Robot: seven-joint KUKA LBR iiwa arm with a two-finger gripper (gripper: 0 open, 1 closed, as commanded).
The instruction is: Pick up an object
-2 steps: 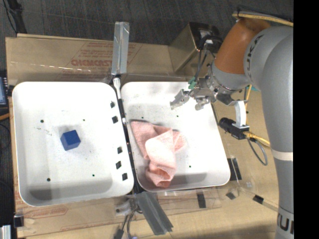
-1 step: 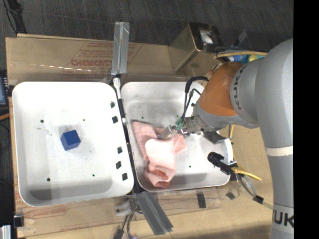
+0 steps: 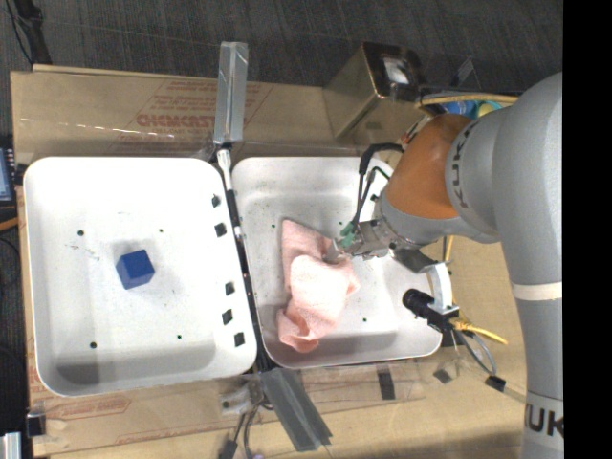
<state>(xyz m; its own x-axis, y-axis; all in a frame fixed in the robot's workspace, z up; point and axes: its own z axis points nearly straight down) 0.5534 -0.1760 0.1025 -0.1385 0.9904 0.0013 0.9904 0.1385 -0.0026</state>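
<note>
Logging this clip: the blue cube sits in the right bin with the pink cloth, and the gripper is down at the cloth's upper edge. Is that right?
Not quite. The camera view shows the blue cube alone in the left bin. The pink cloth lies in the right bin, and the gripper is down at the cloth's upper edge, as you said.

Dark carpet [image 3: 287,8] beyond cardboard-topped bench [image 3: 96,103]
</note>
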